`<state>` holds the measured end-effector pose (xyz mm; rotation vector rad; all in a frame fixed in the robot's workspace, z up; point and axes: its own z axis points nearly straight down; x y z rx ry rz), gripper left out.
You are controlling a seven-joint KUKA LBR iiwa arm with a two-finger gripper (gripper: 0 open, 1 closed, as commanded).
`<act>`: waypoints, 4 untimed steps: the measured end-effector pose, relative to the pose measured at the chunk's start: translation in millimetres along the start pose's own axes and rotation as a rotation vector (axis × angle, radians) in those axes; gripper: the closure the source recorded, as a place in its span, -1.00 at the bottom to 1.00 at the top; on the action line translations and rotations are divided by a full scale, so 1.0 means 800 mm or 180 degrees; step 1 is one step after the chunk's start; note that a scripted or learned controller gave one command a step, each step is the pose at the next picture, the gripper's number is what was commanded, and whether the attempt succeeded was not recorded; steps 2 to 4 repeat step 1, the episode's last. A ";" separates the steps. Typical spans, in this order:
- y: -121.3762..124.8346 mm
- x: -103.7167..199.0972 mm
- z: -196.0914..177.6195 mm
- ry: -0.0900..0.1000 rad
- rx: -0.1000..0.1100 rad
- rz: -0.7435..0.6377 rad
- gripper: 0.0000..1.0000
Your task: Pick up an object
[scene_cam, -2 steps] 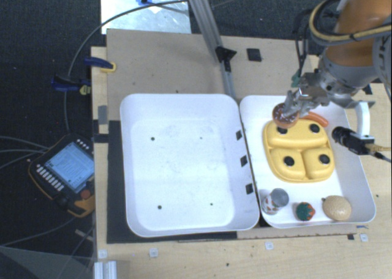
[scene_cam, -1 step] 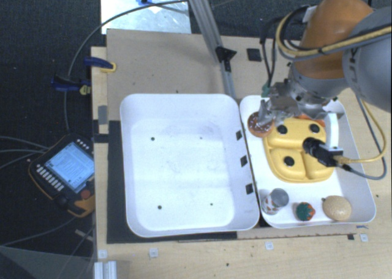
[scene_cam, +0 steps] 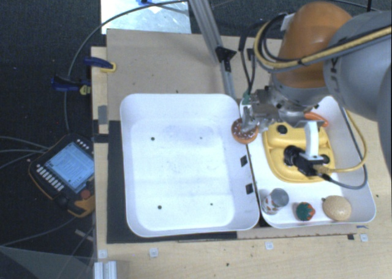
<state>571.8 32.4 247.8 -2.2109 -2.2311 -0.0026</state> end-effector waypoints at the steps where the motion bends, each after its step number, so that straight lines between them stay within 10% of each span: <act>1: -0.011 0.069 0.003 0.0004 0.0002 -0.0005 1.00; 4: -0.011 0.069 0.003 0.0004 0.0002 -0.0005 1.00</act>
